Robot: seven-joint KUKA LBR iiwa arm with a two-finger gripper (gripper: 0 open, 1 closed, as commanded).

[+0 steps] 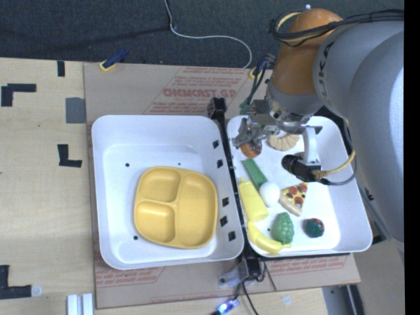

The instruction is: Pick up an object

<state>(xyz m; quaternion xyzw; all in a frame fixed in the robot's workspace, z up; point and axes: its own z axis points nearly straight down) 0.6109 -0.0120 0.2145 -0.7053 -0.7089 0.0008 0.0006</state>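
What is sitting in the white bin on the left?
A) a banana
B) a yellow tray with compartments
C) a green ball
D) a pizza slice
B: the left bin holds a yellow divided tray, while the small food-shaped items, such as the pizza slice, lie in the right bin.

Two shallow white bins sit side by side, the left bin touching the right bin along a seam held by small black clips. Both rest on a sheet of brown cardboard printed with red lettering, which lies on the pale wooden desk. Black tape marks and a grey patch dot the desk left of the cardboard. A blue and yellow clip lies at the cardboard's far left corner. A thin white cable curls across the dark carpet beyond.
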